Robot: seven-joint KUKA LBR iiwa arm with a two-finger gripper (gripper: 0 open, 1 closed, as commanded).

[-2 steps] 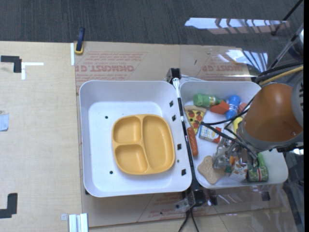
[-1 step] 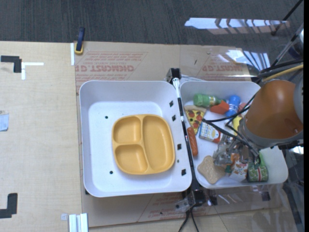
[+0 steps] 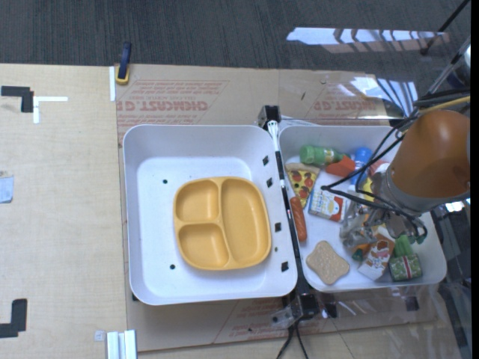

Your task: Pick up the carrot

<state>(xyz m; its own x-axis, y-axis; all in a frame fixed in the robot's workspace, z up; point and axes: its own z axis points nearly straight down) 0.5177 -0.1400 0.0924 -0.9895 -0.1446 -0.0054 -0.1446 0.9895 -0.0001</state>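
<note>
**Arm low over the right bin, carrot near its upper middle**

From the one camera above the bench, we see two white bins side by side. The left bin [image 3: 142, 223] holds a yellow divided plate [image 3: 222, 223] with three compartments, lying flat near the middle.

The right bin [image 3: 329, 133] is crowded with toy food. We take the orange-red piece lying at a slant near its upper middle for the carrot [image 3: 340, 167]; it sits just beside a green bottle [image 3: 318, 155] and a blue item [image 3: 361, 156]. A pizza slice [image 3: 301, 179] and a hot dog [image 3: 299, 219] lie along the bin's left wall, a slice of bread [image 3: 327, 262] rests near its front left corner, and a small white carton [image 3: 327, 204] lies between them and the arm.

The arm's orange band [image 3: 434, 155] hangs over the right side of this bin. Below it the gripper [image 3: 367, 230] reaches down among cluttered packets, apart from the carrot. We cannot tell how the gripper is set, since clutter and the wrist hide it.
</note>
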